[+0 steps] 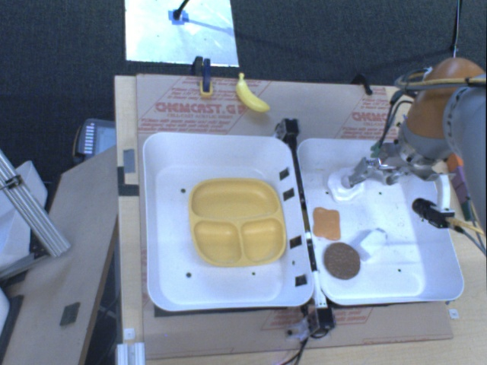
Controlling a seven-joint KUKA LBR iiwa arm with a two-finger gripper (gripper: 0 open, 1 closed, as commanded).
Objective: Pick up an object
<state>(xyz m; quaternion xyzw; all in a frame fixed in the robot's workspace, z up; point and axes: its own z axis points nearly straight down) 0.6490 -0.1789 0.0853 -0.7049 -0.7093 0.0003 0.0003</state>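
Gripper (356, 178) of mine hangs low in the right bin (426, 280), over a white piece (344, 186); its grip I cannot tell. Nearby lie an orange slice (326, 223) and brown disc (342, 260).

"CHEMCAST" on the board (190, 106)

Two white bins are sitting side by side on the bench. A yellow plate (233, 221) with three parts is lying in the middle of the left bin (163, 166). In the right bin (426, 280), the gripper (351, 179) is reaching down over a white thing (342, 188) near the back left corner. An orange square (326, 223), a brown round thing (342, 260) and a small white block (371, 242) are lying toward the front left. A yellow banana (250, 96) is resting behind the left bin.
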